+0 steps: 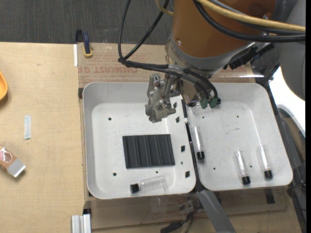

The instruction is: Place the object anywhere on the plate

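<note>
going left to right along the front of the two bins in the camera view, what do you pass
clear vial with black cap lying in the left bin → vial along the right bin's left wall → vial standing cap-down → last vial nearest the right wall

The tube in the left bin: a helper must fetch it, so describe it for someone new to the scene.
Find the left white bin and its dark ribbed plate. Just below the plate lies a clear tube with a black cap, lying crosswise; the other tubes point lengthwise in the right bin.
</note>
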Controlling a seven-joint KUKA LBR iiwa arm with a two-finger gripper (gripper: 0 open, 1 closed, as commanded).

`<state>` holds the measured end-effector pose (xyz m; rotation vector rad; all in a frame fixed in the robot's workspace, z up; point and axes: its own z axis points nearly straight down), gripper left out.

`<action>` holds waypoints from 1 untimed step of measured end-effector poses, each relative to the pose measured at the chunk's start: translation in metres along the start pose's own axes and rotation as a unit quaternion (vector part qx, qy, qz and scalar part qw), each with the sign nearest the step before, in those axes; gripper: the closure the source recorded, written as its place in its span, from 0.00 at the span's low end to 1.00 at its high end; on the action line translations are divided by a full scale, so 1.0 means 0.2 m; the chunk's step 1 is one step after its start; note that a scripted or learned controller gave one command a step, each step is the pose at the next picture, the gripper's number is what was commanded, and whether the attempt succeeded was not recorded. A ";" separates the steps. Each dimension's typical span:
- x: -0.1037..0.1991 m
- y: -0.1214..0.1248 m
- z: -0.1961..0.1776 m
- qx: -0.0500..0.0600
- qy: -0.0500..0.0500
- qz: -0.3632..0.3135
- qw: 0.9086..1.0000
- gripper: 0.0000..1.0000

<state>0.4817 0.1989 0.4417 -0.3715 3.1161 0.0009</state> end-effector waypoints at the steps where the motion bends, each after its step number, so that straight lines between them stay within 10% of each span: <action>1: 0.00 -0.08 0.00 0.000 0.000 -0.066 0.998 1.00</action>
